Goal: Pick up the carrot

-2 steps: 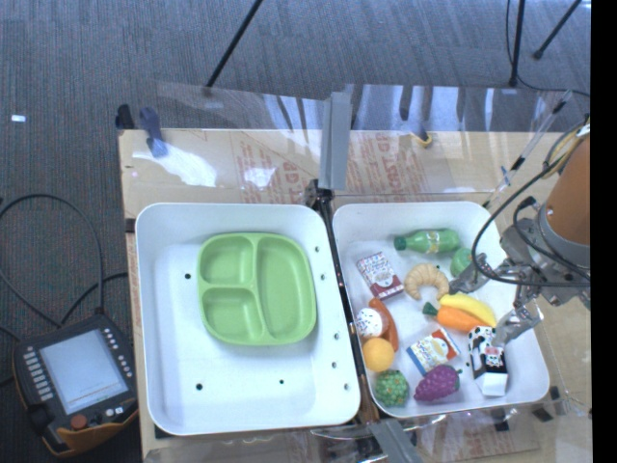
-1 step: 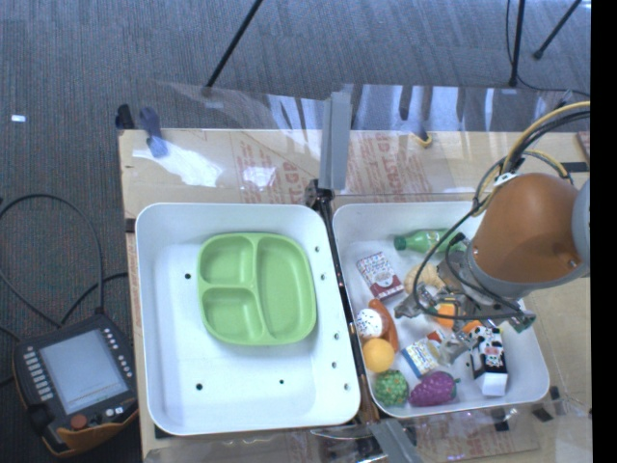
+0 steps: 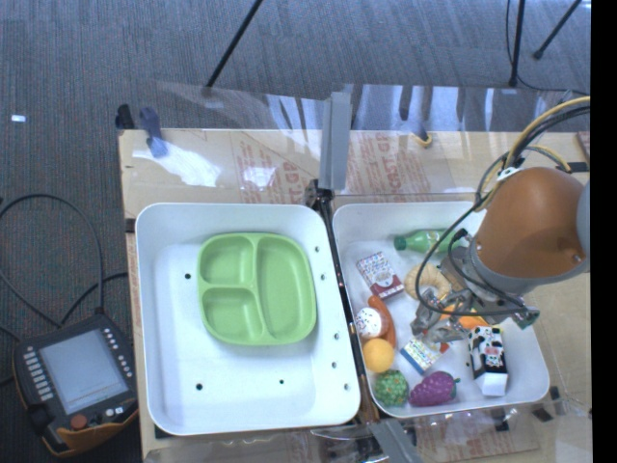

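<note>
bench: two white bins point(image 3: 154, 258), carpet behind
carrot point(image 3: 384, 316): lying in right bin beside egg point(image 3: 368, 322), not lifted
gripper point(image 3: 436, 326): low nearby, grip unclear
left: grasp, lift

Grey ribbed carpet point(image 3: 87, 56) w/ tripod legs point(image 3: 236, 35) at 12 o'clock; handheld pendant point(image 3: 77, 382) (black cable attached) at 8; wooden bench point(image 3: 231, 162) at centre.

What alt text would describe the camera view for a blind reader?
The arm hangs over the right bin, its pincer low among toy foods beside the carrot. The left bin holds a green tray.
</note>
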Robot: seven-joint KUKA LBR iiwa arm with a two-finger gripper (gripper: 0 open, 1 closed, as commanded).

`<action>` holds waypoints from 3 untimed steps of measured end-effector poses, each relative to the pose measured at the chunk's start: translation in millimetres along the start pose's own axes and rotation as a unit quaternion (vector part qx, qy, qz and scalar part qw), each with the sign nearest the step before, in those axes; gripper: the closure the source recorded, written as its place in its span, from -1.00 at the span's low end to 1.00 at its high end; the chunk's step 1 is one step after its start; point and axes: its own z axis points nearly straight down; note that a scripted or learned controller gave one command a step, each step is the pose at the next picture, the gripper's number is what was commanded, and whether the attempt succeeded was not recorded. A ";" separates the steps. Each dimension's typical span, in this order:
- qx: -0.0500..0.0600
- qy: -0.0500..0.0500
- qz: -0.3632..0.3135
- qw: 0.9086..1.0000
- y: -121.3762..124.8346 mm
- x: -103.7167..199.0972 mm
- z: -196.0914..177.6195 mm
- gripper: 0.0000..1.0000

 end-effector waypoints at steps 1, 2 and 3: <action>-0.002 0.000 -0.001 1.000 1.9 -1.7 -8.6 1.00; -0.003 -0.001 -0.002 1.000 3.5 -3.6 -17.4 1.00; -0.001 0.001 -0.095 0.996 7.8 23.9 -96.4 1.00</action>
